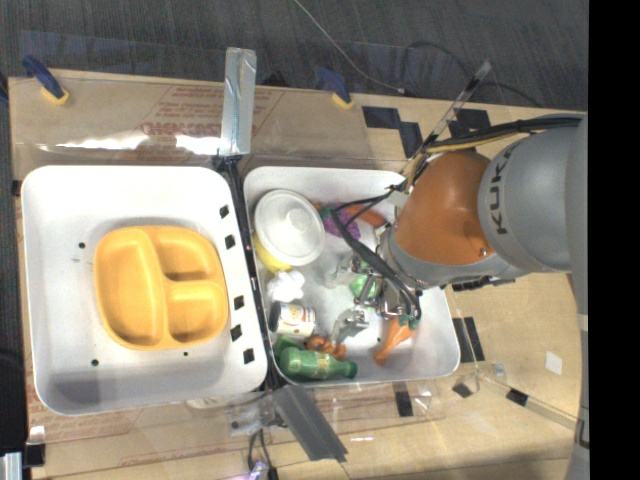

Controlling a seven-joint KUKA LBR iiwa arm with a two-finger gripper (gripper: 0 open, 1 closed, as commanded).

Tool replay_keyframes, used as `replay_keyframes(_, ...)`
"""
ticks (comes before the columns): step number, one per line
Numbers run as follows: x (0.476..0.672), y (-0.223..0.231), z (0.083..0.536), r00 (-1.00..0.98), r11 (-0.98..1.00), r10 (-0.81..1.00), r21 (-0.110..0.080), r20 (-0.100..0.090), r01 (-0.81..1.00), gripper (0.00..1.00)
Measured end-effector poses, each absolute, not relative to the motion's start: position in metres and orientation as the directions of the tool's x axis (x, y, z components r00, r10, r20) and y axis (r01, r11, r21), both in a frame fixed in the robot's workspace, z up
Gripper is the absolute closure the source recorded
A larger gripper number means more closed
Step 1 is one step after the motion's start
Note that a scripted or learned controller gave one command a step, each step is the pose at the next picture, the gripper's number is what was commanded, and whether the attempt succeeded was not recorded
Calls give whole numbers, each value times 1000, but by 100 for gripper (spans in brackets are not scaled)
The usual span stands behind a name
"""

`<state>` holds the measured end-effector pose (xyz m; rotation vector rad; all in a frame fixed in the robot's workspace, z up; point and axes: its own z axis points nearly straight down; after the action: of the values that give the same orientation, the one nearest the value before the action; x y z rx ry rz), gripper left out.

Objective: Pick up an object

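The right bin (440, 343) holds a jumble of objects. A white round bowl (290, 223) sits on a yellow piece at its back left. Below it lie a crumpled white item (288, 286), a small white and orange cup (294, 317) and a green bottle (315, 363) along the front wall. An orange carrot-like toy (393, 340) lies at the front right, and a purple item (345, 215) shows near the back. My gripper (362, 303) hangs low over the middle of this bin, just left of the orange toy. Nothing is visibly held in it.
The left bin (50, 268) holds a yellow divided tray (160, 286). The arm's grey body and orange band (450, 213) cover the right bin's back right part. Cables run over the bench behind the bins. Tape strips mark the bench surface.
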<state>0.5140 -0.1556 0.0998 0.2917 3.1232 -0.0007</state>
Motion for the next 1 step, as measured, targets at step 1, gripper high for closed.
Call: replay_keyframes(1, 570, -168, 93, -992, 992, 130, 0, -2, 130, 0)
